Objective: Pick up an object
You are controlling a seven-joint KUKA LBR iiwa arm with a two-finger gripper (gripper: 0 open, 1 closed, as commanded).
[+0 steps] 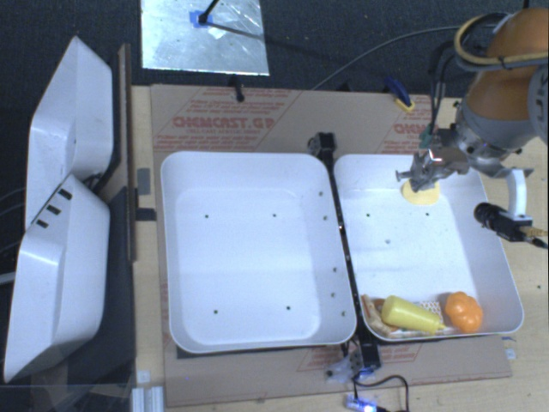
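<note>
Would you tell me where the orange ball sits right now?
The orange ball lies in the right bin's near right corner, touching the yellow bottle-shaped object.

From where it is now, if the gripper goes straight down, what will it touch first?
Most likely the pale yellow disc in the right bin: the gripper hangs right over its upper edge. Depth is unclear in this slanted view, so it might meet the bin floor beside it instead.

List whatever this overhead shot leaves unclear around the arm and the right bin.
- Tool: its fingers are too small and blurred in the camera view to read.
- Pale yellow disc: its upper part is covered by the tool, so contact is unclear.
- Flat item under the yellow object: mostly covered, identity unclear.
</note>
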